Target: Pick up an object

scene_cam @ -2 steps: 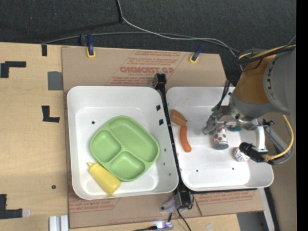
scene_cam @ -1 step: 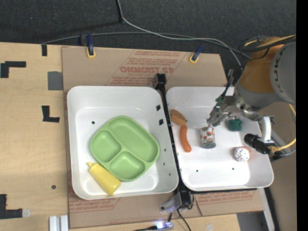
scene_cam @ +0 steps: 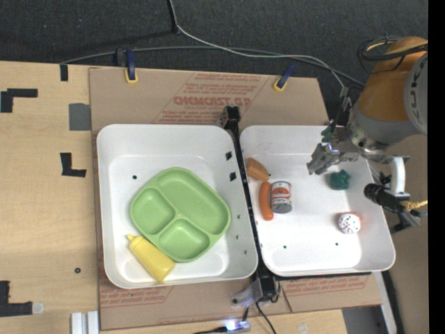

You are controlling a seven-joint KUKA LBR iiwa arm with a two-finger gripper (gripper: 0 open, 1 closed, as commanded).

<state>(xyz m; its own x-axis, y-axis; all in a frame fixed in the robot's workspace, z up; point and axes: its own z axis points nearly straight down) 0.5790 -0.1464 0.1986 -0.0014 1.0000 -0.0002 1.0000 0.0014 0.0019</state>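
- Grey and orange, your arm reaches over the right bin (scene_cam: pixel 389 252), and its tool (scene_cam: pixel 325 160) hangs low above the bin's far half; you cannot tell from this slanted view whether it is released or clenched, and nothing is plainly caught in it.
- Just beside the tool, toward the arm's side, you have a small teal object (scene_cam: pixel 340 180) lying on the bin floor, the nearest candidate.
- Further out from the tool, toward the bin divider, lie an orange piece (scene_cam: pixel 258 168), a carrot-like stick (scene_cam: pixel 266 200) and a small can (scene_cam: pixel 281 197) touching it.
- Nearer the front rim from the tool sits a white dotted ball (scene_cam: pixel 349 223).
- Well apart, in the left bin (scene_cam: pixel 111 145), rest a green divided plate (scene_cam: pixel 181 214) and a yellow bottle (scene_cam: pixel 150 257).
- Judging by this, you have nothing lifted yet: approach looks done, while closing on a piece and raising it are left.
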